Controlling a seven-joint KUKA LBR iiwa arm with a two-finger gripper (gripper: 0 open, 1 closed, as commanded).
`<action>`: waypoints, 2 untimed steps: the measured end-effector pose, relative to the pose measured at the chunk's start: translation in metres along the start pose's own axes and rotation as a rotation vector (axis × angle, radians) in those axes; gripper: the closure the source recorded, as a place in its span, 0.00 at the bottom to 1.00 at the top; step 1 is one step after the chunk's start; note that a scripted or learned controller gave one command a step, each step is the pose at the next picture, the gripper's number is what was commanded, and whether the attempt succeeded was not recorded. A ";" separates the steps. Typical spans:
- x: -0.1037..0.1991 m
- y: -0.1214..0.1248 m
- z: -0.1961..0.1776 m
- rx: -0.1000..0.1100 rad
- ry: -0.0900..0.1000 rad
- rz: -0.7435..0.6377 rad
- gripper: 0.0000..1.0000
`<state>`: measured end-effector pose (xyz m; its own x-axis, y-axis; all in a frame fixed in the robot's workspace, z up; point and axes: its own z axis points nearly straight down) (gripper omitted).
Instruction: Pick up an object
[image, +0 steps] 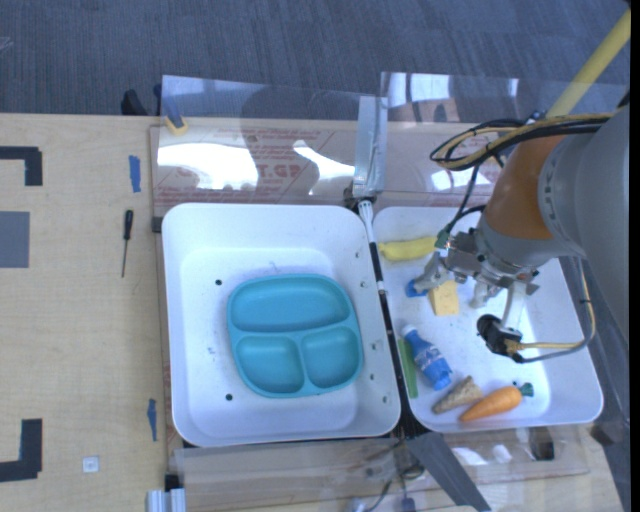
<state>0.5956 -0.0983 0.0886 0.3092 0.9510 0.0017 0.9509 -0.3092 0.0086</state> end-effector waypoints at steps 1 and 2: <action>-0.006 -0.020 0.001 0.004 0.001 -0.080 0.00; -0.006 -0.019 -0.011 -0.001 0.001 -0.079 1.00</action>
<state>0.5758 -0.0983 0.0995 0.2336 0.9723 0.0019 0.9723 -0.2336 0.0094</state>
